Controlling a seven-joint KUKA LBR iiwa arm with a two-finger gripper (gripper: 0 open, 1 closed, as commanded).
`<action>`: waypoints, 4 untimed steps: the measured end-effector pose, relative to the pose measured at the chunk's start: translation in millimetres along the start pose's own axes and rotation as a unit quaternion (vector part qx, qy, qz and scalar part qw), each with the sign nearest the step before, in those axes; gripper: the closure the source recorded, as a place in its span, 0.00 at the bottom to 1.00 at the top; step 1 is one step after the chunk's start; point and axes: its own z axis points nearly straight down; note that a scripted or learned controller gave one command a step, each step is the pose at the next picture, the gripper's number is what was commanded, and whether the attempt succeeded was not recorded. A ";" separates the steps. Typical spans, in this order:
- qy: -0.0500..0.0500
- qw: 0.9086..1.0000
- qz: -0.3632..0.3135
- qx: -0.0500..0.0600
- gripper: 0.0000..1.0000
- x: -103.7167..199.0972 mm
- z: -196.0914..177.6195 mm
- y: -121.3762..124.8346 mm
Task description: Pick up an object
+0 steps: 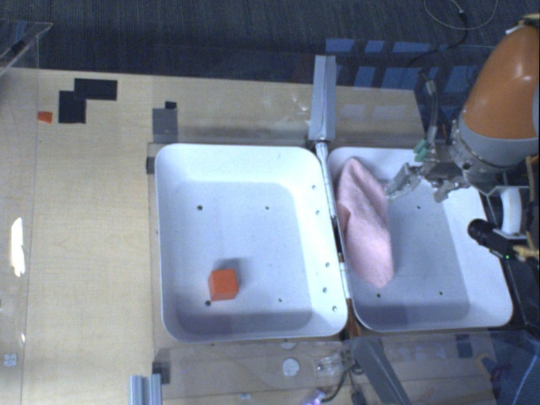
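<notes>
A small orange cube [224,284] lies in the left bin [177,175], toward its front. A pink cloth [364,222] lies crumpled along the left side of the right bin [481,310], from its back wall to past the middle. My gripper [419,187] hangs over the back of the right bin, just to the right of the cloth's upper end. It is open, its two fingers spread apart with nothing between them. The left finger [399,184] points at the cloth's edge.
A grey divider bar [321,99] rises behind the seam where the bins meet. Black and orange markers [80,99] sit on the bench at far left. The arm's orange band [506,83] and cables fill the right edge.
</notes>
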 end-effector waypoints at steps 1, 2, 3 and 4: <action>0.000 0.999 0.036 0.000 0.00 -8.9 101.0 -2.4; -0.001 1.000 -0.021 -0.006 0.00 -9.1 153.6 27.8; -0.002 0.996 -0.089 -0.008 0.00 -46.4 153.1 -13.6; -0.001 0.998 -0.056 -0.007 0.00 -16.1 154.1 47.4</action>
